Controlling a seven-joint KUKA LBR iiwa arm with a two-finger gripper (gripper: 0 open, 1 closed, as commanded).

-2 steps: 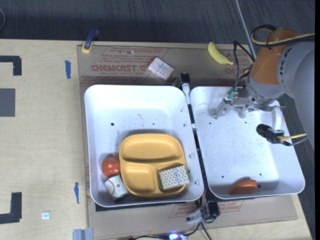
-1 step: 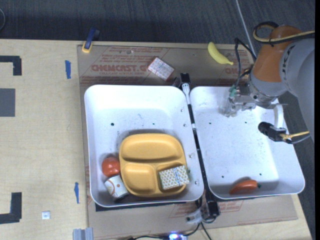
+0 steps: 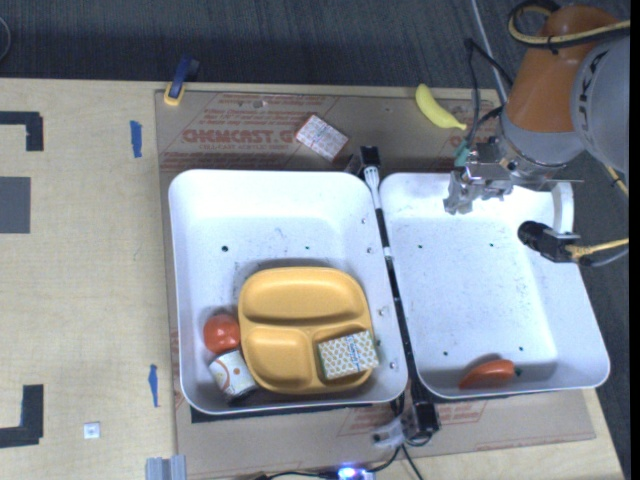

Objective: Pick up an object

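Looking down on the worktop [image 3: 80, 268], you see two white bins side by side. The left bin [image 3: 200, 203] carries most of the things: a yellow divided plate [image 3: 300, 308] sits toward its 6 o'clock side, and a small patterned sponge [image 3: 348, 356] lies in the plate's compartment at 5 o'clock. An orange-red ball [image 3: 220, 332] touches the plate at its 8 o'clock edge, and just below it a small white and orange cup [image 3: 232, 373] lies on its side against the bin wall. I judge these things are packed close, so a grasp there leaves little free room.

The right bin [image 3: 590, 353] is nearly bare. One red-orange object [image 3: 488, 372] lies at its 6 o'clock edge, close to the wall; this wall may hinder a descent from that side. The middle of this bin gives you wide open room for moving.

The claw [image 3: 462, 200] hangs over the right bin's 11 o'clock corner, well apart from every object. Nothing is between its tips, but whether they stand wide or narrow I cannot tell; they are too small here. The arm [image 3: 560, 78] comes in from 2 o'clock.

Outside the bins, a yellow banana [image 3: 438, 108] and a small checkered packet [image 3: 321, 136] rest on the brown board [image 3: 230, 133] at 12 o'clock.

For the task, the red-orange object seems the easiest to reach, since it lies alone.
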